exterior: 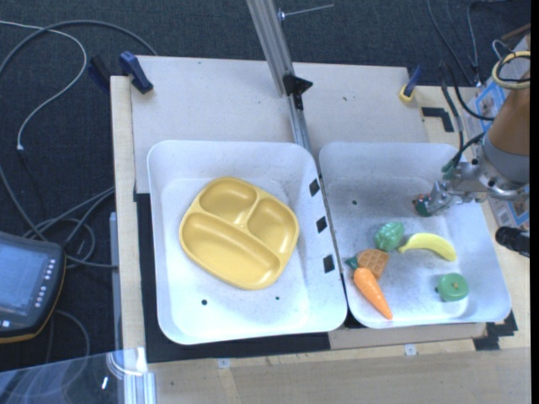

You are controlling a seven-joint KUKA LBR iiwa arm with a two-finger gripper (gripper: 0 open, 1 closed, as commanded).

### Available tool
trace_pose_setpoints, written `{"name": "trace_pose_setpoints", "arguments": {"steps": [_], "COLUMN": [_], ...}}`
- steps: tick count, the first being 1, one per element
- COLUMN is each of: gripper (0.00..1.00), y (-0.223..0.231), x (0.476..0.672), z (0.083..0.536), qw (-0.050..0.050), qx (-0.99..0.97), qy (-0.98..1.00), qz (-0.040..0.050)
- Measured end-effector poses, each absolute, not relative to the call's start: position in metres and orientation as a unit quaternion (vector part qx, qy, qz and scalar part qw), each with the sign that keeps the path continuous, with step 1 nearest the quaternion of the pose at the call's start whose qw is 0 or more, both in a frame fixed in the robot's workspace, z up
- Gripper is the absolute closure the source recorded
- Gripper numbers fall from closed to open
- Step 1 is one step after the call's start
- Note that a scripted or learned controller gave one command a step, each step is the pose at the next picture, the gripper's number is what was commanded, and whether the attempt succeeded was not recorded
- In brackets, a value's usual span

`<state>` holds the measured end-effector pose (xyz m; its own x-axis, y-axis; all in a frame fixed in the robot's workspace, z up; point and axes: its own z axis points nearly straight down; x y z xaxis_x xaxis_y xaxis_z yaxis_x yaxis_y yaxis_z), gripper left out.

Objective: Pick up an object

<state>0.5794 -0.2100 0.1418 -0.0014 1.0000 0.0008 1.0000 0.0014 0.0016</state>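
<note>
White plastic bins sit side by side on the bench. The left bin (168,310) carries a yellow tray (240,232) with compartments. The right bin (370,171) holds five toys, all grouped in its near half: broccoli (389,235), a banana (429,244) just right of it, a waffle (374,262) touching a carrot (371,291) below it, and a green round piece (453,287) near the bin's right corner. The arm (511,133) reaches in from the right. The gripper (431,202) is over the upper right part of the right bin, pointing left and down. Its finger spacing cannot be determined at this resolution. Nothing is visible between the fingers. The nearest toys, broccoli and banana, lie below the gripper in the view and apart from it.
</note>
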Motion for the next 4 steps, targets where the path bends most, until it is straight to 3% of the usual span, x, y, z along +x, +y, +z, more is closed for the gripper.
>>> {"name": "trace_pose_setpoints", "arguments": {"steps": [2, 4], "gripper": [1.00, 1.00], "y": [-0.207, -0.098], "x": [0.584, 0.621], "z": [0.218, 0.227], "qw": [0.003, 0.001], "qx": [0.707, 0.704], "qy": [0.708, 0.710], "qz": [0.0013, 0.0015]}}
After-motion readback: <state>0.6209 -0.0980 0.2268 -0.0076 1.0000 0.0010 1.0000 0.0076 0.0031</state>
